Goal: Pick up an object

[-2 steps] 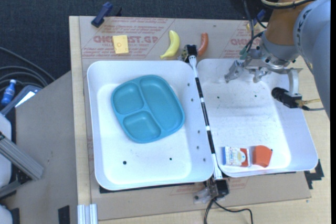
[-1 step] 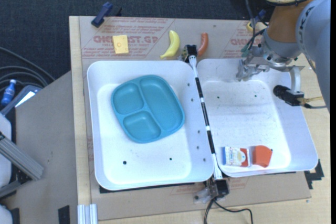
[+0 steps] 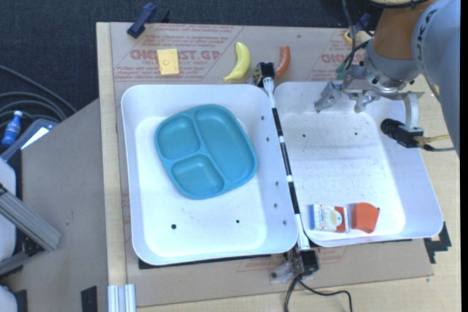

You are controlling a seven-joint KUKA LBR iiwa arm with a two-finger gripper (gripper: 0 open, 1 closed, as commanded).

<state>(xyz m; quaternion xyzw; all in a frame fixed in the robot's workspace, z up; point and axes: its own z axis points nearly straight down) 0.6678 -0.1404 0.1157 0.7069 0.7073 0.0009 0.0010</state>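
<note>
We see the claw (image 3: 342,100) spread open and holding nothing, over the far end of the right bin (image 3: 409,179). The small carton (image 3: 344,218) lies at that bin's near edge, well apart from it.

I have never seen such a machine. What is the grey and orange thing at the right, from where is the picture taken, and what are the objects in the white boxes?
The grey and orange thing is a robot arm. At its end is a gripper with two fingers, meant for picking things up. Nothing shows between the fingers, so it holds nothing now; it hovers over the far part of the right bin.

The picture comes from one fixed camera above the bench, looking down at a slant.

The left bin holds a blue plate with three compartments. The right bin holds a small carton, white and orange, near its front edge. Behind the bins lie a toy banana, an orange sausage-like toy and a yellow block.
</note>
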